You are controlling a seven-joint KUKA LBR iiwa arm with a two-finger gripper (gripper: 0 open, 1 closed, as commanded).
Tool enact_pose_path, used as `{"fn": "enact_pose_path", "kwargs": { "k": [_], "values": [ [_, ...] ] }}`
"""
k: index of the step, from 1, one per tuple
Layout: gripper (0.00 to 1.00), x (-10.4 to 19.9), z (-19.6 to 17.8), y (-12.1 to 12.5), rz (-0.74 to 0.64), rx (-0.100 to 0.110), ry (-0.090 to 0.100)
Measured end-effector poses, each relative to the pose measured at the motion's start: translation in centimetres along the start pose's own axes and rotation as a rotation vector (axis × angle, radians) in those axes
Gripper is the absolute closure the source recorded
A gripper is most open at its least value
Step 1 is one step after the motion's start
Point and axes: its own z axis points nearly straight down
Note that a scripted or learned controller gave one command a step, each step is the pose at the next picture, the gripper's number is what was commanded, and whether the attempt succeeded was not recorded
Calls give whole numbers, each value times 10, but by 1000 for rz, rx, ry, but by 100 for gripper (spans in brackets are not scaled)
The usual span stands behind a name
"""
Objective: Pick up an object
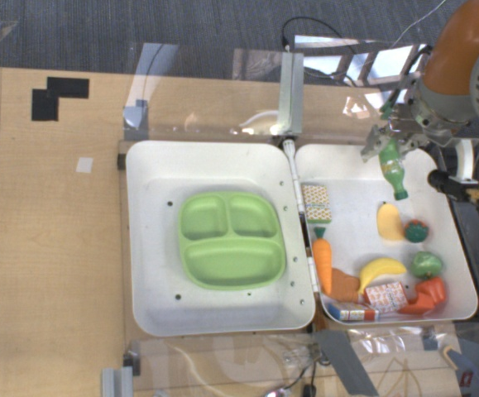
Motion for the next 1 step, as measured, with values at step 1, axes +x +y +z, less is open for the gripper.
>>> {"fn": "enact_pose_path", "kwargs": {
  "k": [1],
  "values": [
    [100, 67, -3, -1, 45, 4, 1]
  ]
}}
